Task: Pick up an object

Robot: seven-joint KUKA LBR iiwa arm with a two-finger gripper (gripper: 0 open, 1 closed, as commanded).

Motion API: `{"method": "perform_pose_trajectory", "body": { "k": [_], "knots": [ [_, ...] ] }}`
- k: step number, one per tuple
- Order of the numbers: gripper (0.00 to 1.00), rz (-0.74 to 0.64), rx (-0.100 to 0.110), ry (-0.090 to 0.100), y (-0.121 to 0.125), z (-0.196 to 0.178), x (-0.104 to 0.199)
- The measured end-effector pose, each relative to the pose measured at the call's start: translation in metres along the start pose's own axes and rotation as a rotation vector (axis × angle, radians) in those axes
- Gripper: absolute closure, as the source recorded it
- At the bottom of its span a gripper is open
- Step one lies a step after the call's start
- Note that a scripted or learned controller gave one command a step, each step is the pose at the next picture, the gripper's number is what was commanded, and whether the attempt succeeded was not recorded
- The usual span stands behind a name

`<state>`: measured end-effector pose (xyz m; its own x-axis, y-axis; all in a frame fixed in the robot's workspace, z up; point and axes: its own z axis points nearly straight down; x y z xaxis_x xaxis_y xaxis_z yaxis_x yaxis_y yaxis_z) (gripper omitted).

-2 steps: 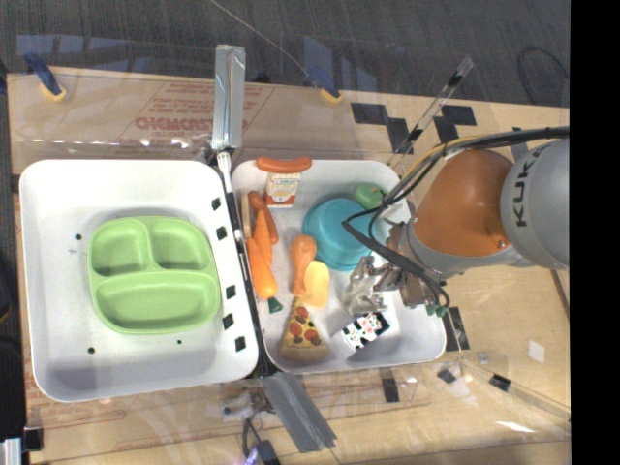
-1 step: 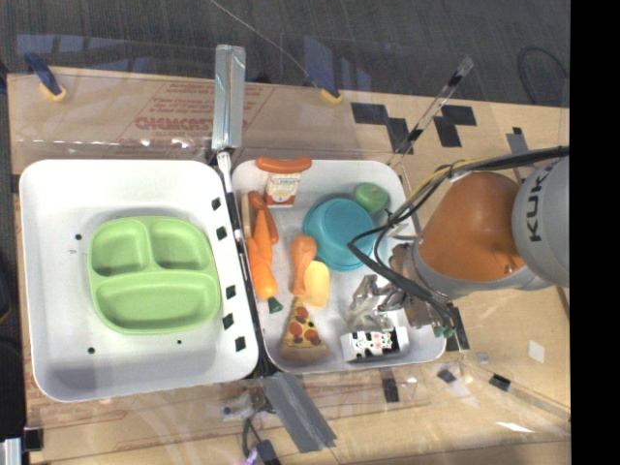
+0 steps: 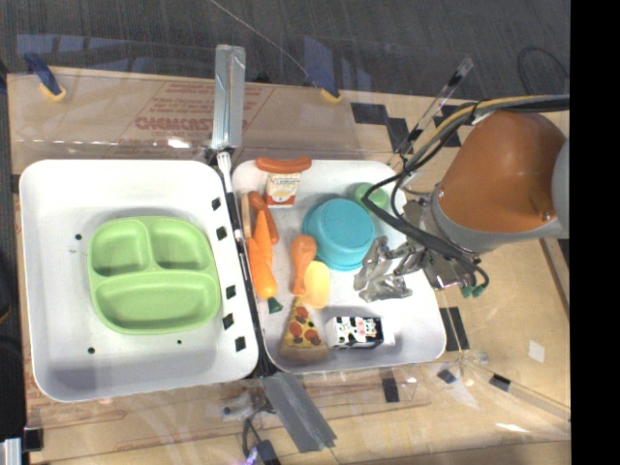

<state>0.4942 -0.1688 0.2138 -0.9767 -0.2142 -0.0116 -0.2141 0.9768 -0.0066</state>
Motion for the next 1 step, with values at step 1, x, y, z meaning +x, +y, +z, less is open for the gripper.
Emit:
{"method": "perform_pose_trajectory", "body": {
  "k": [1],
  "knots": [
    [1.00,0.098,-0.006,0.011,0.0314,0.0288,-0.0044]
  ]
}}
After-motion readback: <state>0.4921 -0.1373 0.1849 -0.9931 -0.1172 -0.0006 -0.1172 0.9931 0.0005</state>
